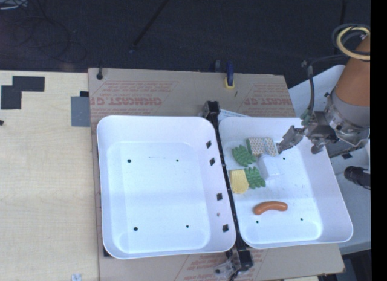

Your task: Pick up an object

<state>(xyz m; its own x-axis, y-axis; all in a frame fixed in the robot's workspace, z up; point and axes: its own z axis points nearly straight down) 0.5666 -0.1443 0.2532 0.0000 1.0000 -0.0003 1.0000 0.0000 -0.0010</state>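
Two white bins sit side by side on the bench. The right bin (329,213) holds a small cluster near its left wall: a green piece (242,155), a speckled block (262,146) touching it, a white block (270,166), a second green piece (255,177) and a yellow piece (238,182) just beside it. An orange sausage (270,208) lies apart, nearer the front. The left bin (109,213) adjoins it. The gripper (300,140) hangs over the right bin's far right part, its fingers spread apart with nothing between them, though the view there is dim, so the gap may be smaller than it looks. One fingertip (284,144) lies just beside the speckled block.
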